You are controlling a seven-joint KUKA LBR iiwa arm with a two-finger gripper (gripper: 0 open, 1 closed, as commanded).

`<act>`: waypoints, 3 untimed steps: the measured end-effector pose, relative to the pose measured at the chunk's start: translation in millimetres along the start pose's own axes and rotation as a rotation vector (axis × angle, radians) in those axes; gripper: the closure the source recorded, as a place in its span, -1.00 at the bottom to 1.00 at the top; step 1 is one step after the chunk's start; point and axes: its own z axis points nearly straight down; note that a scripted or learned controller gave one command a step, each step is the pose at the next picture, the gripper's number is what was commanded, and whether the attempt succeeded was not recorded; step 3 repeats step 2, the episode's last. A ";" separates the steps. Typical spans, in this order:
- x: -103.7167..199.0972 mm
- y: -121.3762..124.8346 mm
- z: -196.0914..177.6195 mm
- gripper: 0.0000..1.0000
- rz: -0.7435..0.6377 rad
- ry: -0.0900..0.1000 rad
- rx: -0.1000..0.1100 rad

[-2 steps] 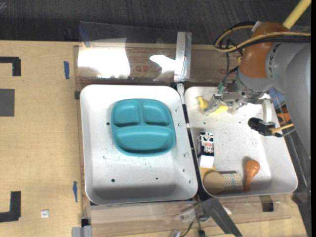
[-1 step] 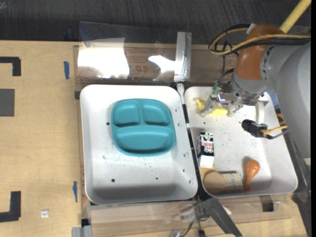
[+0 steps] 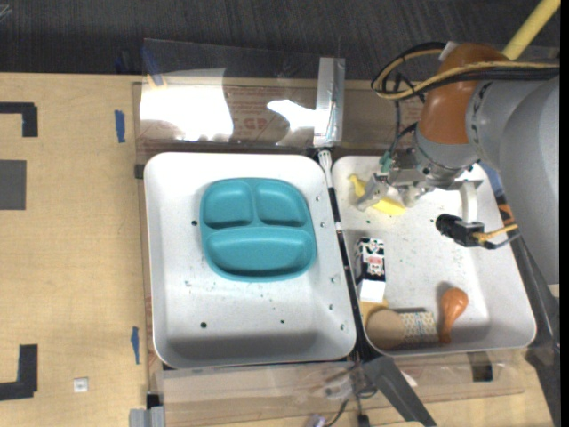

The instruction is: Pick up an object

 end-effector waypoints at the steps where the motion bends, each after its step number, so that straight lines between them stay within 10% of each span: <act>1: 0.7 -2.0 -8.3 1.00 -0.001 0.001 0.009; 2: 73.6 3.2 -104.1 1.00 -0.012 0.001 -0.027; 3: 73.6 3.2 -104.1 1.00 -0.012 0.001 -0.027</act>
